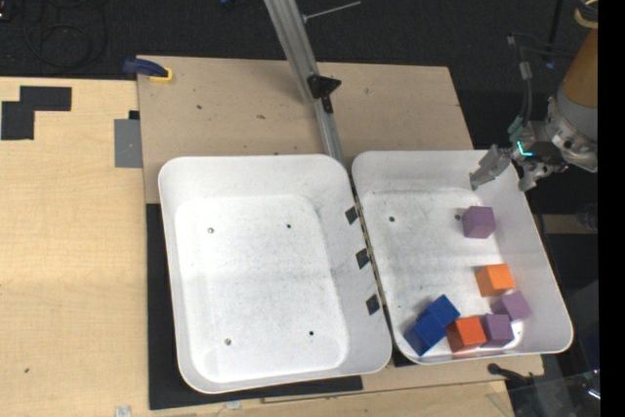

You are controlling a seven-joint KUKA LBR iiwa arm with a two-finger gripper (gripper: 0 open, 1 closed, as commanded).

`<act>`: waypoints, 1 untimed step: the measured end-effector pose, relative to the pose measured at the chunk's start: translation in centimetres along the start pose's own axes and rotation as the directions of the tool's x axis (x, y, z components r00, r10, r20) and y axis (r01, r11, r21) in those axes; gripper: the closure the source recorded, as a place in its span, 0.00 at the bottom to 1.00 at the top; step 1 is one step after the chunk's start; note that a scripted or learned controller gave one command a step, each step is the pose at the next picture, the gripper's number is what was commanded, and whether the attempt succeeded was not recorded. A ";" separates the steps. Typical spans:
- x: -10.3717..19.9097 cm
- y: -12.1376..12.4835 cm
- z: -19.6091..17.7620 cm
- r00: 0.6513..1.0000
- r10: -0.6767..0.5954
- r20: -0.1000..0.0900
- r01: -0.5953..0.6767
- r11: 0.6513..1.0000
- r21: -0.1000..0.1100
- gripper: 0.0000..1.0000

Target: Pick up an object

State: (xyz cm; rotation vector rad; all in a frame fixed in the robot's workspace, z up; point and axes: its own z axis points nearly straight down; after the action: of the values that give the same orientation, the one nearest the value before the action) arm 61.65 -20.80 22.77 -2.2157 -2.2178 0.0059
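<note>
Purple cube lies alone in right bin; gripper above, open, empty.

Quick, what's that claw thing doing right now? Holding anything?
Gripper: open, holding nothing, above the right bin's far corner.

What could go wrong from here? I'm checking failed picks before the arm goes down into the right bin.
1. The gripper sits over the right bin's upper right rim, so a straight descent might hit the rim rather than the lone purple cube.
2. The blue block, orange cube and small purple cubes crowd the lower corner; a grasp there may catch two or jam against the wall.
</note>
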 end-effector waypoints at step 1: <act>0.0 0.1 -0.3 1.000 -0.004 0.002 0.004 1.000 -0.004 0.00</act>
State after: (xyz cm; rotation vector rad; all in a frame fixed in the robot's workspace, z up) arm 61.75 -20.76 23.06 -2.2146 -2.2247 0.0032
